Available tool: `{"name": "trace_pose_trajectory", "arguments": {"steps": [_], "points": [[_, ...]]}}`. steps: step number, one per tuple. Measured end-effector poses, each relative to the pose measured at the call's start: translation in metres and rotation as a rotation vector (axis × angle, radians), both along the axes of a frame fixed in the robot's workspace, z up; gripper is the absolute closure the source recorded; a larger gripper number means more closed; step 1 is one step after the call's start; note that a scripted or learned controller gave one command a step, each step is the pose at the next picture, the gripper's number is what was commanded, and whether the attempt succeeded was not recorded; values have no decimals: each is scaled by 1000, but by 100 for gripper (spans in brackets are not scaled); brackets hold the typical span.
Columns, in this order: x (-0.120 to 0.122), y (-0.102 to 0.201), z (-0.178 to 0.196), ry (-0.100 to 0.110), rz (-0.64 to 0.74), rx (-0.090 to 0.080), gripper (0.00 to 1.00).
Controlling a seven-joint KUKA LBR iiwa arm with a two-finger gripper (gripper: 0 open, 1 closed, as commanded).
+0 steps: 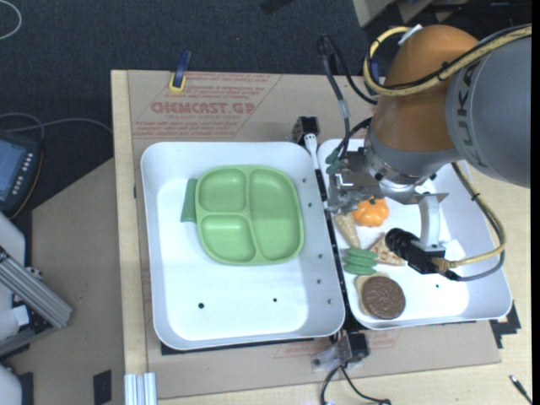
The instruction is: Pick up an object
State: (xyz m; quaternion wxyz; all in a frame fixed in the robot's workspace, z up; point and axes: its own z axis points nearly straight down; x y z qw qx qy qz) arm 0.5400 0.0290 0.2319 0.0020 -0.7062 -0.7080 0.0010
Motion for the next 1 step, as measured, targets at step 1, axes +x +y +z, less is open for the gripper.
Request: {"name": "trace_pose_trajectory", "arguments": {"steps": [1], "points": [[-14, 61, -7, 0, 4, 1, 100]]}}
